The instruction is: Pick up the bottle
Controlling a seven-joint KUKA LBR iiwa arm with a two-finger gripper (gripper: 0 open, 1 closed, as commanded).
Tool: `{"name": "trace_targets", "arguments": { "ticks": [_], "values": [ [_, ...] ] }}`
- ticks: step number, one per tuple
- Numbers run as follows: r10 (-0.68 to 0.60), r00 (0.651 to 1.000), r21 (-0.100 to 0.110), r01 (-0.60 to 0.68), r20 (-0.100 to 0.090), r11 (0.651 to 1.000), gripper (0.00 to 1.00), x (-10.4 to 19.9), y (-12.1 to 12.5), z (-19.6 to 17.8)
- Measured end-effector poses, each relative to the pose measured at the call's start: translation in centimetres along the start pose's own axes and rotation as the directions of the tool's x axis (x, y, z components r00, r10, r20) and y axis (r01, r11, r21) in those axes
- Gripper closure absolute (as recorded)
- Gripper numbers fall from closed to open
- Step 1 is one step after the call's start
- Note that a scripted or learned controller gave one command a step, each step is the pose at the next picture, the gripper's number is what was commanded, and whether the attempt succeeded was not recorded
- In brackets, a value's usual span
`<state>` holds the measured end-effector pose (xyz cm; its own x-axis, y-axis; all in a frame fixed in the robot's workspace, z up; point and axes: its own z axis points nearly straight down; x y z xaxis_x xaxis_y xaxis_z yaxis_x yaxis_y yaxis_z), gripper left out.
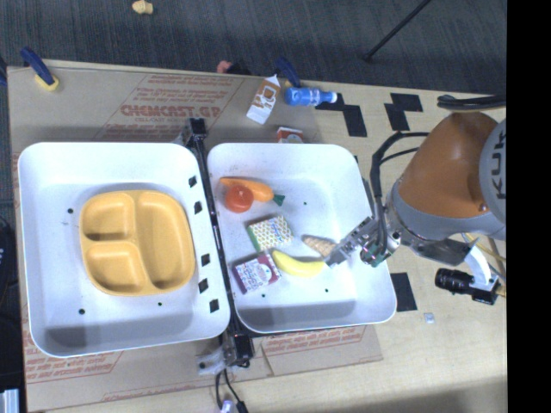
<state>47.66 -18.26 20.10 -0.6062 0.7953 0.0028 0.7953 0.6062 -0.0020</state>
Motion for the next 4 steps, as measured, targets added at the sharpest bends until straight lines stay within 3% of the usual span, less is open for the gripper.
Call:
{"name": "trace_targets", "arguments": {
  "ticks": [1, 4],
  "values": [
    [0.205, 0.979, -0.001, -0.205, 0.003, 0.979, 1.0, -2.25, -1.72, -0.59],
    [0.069, 0.998, 0.0, -0.069, 0.0, 0.998, 1.0, -2.21, -1.7, -0.2]
  ]
}}
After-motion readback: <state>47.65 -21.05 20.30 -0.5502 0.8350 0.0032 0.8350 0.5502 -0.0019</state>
